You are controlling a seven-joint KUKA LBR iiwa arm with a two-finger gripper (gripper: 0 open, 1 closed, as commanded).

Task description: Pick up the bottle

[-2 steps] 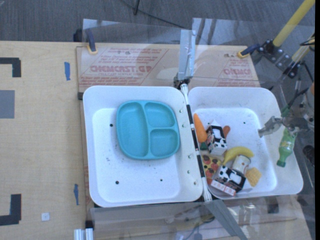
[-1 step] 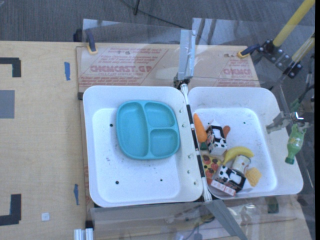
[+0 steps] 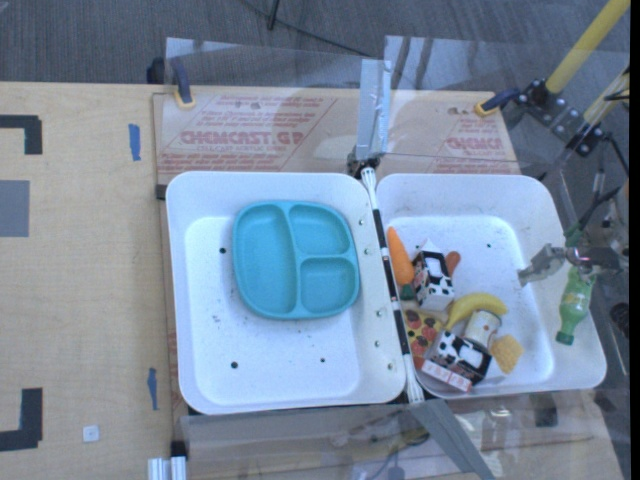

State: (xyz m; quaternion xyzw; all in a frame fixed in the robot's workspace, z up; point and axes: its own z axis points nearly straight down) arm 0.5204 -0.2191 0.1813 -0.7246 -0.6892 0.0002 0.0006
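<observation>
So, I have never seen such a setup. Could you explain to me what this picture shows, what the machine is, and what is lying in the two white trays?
There is one camera, fixed above a bench and looking down at a slant. The machine is a robot arm that reaches in from the right. Its gripper is at the right edge of the right bin. Its job is to pick up the green bottle, which is at that bin's right rim, just next to the gripper. I cannot tell whether the bottle is held. The right bin also holds toy food: a carrot, a banana and a cow-patterned carton. The left bin holds a teal divided plate.
</observation>
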